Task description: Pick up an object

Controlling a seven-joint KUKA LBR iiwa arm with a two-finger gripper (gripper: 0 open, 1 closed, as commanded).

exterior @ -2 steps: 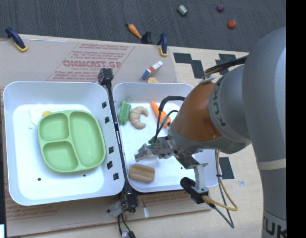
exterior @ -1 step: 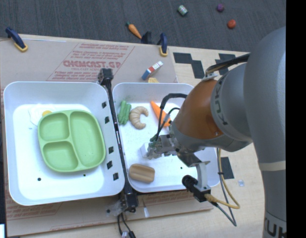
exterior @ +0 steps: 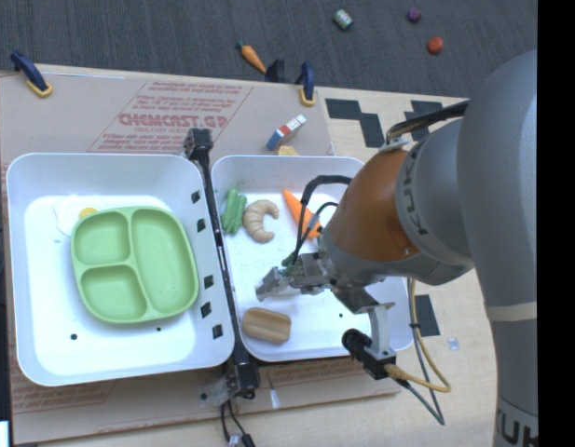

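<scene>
My gripper (exterior: 274, 284) hangs low over the middle of the right bin (exterior: 380, 343), reaching in from the right under the orange band of the arm (exterior: 380, 217). A tan bread roll (exterior: 266, 325) lies just below it near the bin's front wall. A beige croissant (exterior: 260, 220) lies beyond the gripper toward the back. A green pea pod (exterior: 233, 209) sits to the croissant's left. To its right an orange carrot (exterior: 299, 209) is partly hidden by the arm. I see nothing held in the gripper.
The left bin (exterior: 26, 277) holds a green divided plate (exterior: 133, 263) with a small yellow piece (exterior: 87, 213) at its back corner. A black divider (exterior: 211, 240) separates the bins. Small items lie on the cardboard and floor behind, among them a blue-red-white block (exterior: 285, 132).
</scene>
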